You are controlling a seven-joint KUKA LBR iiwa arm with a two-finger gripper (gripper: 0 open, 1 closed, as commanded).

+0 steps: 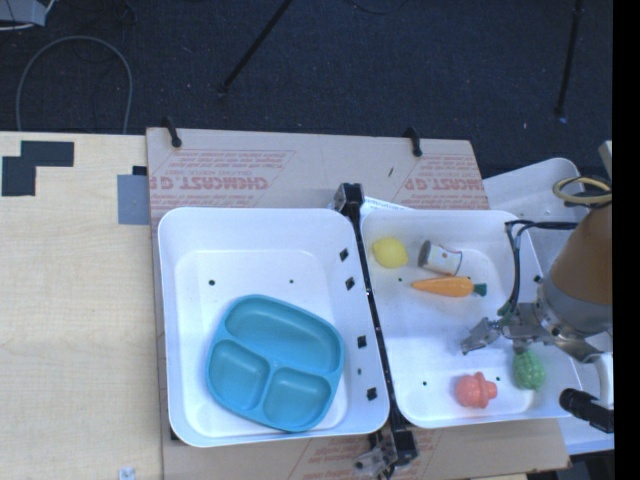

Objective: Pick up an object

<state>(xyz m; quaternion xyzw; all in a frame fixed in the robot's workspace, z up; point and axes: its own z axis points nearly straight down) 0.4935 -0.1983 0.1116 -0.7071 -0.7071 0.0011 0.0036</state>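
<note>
Low by the right bin's [400, 230] right wall, the pincer [497, 332] gapes, holding nothing.

We see the gripper [490, 334] as dull grey metal, with glossy black cable looping above it. Under it, the right bin [420, 398] looks like smooth white plastic with a soft sheen, as does the left bin [190, 268] well to its left, where a matt blue plastic tray [275, 361] lies. Just beside the gripper, the green toy [528, 370] looks bumpy; the orange-red toy [475, 390] below it and the carrot [443, 287] and yellow lemon [391, 253] above it look like smooth plastic. Beneath the bins we make out matt printed cardboard [250, 173] on pale wood [70, 318].
</note>
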